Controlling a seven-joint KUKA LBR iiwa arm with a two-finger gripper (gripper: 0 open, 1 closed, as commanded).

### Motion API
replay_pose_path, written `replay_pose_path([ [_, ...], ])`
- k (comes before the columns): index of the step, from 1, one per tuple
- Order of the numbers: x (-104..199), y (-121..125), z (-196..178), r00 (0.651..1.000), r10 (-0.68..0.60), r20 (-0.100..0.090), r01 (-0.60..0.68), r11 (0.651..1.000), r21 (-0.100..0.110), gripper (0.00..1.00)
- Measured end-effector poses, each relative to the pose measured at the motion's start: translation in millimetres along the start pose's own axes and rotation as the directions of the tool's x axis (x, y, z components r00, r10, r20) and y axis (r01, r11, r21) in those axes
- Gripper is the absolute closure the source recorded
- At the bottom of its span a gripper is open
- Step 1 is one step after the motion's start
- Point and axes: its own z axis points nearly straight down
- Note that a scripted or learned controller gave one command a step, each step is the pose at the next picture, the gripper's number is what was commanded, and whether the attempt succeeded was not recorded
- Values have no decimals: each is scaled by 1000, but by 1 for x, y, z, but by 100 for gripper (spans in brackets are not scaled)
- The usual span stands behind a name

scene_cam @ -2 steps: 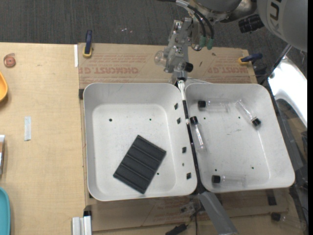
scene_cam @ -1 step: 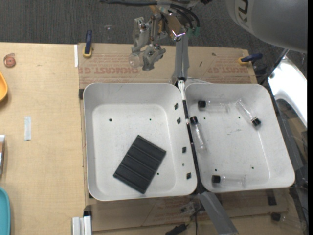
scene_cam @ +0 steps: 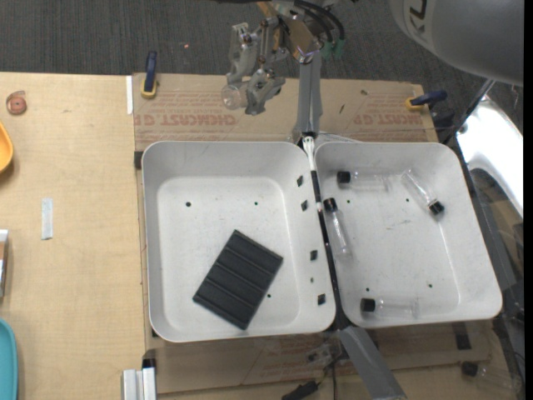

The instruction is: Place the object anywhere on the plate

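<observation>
Pincer (scene_cam: 250, 98) hovering high beyond the far rim of the left bin (scene_cam: 158, 223); fingers hazy, something clear perhaps between them, impossible to tell. Below and nearer, flat in that bin: dark ribbed plate (scene_cam: 239, 278), tilted. Off to the right, in the right bin (scene_cam: 475, 248): clear tubes with black caps (scene_cam: 421, 192). Probably light, rigid, slick, prone to rolling; best gripped across mid-barrel, away from the cap.

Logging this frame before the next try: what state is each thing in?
Hand: raised above the bench behind the left bin, carrying nothing visible.
Black ridged plate: lying flat in the left bin, turned at an angle.
Clear tubes with black caps: lying on their sides in the right bin, scattered.
</observation>
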Motion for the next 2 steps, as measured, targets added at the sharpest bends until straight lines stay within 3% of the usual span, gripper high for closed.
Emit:
replay_pose_path([
  [1,-1,-3,-9,1000,6,4,-6,1000,-1,100],
  [2,-5,33,-25,974,-226,-4,226,974,0,100],
])
